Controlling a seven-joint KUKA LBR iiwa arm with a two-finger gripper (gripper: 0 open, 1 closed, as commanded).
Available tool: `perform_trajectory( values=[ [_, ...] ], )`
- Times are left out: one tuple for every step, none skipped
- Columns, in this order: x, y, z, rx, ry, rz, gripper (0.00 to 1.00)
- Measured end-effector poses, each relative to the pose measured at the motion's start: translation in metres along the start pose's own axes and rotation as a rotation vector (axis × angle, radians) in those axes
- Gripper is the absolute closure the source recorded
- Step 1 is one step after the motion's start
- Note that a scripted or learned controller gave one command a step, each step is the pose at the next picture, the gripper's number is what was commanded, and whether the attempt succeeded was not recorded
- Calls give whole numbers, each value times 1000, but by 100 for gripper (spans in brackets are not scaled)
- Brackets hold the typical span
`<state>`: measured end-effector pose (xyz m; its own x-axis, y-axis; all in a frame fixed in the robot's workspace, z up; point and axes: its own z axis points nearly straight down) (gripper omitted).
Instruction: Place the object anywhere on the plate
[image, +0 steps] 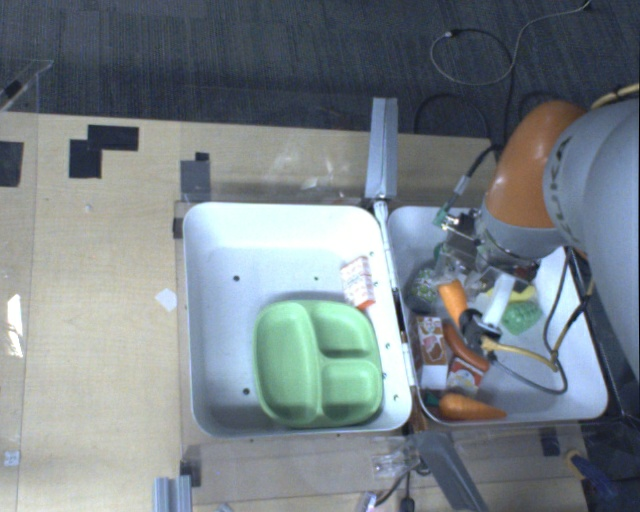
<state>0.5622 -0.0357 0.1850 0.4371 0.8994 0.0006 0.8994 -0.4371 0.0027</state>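
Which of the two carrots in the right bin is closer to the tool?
The upper carrot, tilted right beside the tool; the other carrot lies flat at the bin's near edge.

Pale green plate (318, 362); white bins (210, 300); orange carrots (470, 406); red-and-white packet (358, 280); orange-banded grey arm (560, 170).

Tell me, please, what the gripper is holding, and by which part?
That cannot be told: the gripper sits low among the toy food in the right white bin, beside an orange carrot-shaped piece.

No text can be read. Printed packaging is seen on a small packet (357, 280) in the left bin and a carton (433, 340) in the right, but its lettering is blurred.
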Motion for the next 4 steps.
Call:
perform_trajectory(
  values=[
    [65, -54, -17, 1, 1, -85, 100],
    [134, -83, -21, 2, 2, -73, 100],
    [134, -83, -21, 1, 2, -73, 0],
    [114, -102, -3, 2, 1, -29, 0]
  ],
)
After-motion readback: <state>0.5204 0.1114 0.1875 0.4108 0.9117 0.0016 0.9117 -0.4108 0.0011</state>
